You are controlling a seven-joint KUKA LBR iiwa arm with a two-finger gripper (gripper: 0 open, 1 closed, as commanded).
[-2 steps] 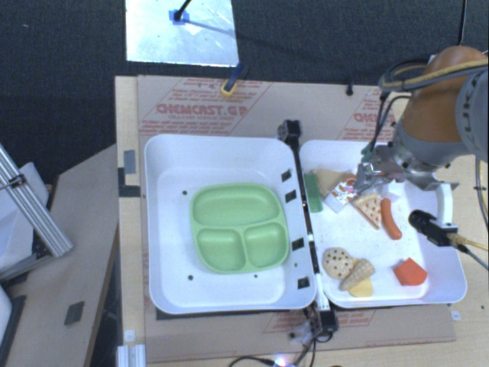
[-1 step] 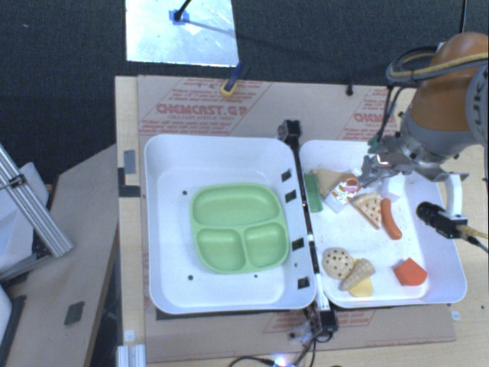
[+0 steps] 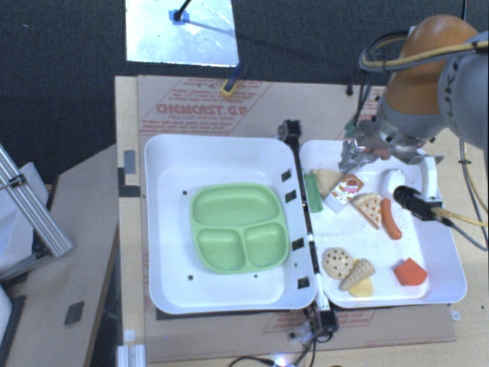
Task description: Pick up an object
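Observation:
My gripper point(image 3: 354, 157) hangs over the back of the right bin point(image 3: 451, 270), just above a tan sandwich wedge point(image 3: 328, 179) and a small white and red carton point(image 3: 344, 190). Nothing shows between its tips. To the right of the carton lie a pizza slice point(image 3: 370, 208) and a red sausage point(image 3: 391, 219). A green strip point(image 3: 313, 192) lies along the bin's left wall. Toward the front sit a cookie point(image 3: 335, 261), a waffle cone point(image 3: 356, 271) on a yellow piece point(image 3: 364, 287), and an orange-red block point(image 3: 411, 272).
The left bin point(image 3: 164, 205) holds a green divided plate point(image 3: 237, 228). A black divider with clips point(image 3: 299, 205) runs between the bins. The arm's grey body and orange band point(image 3: 435, 52) loom over the right bin's back right corner.

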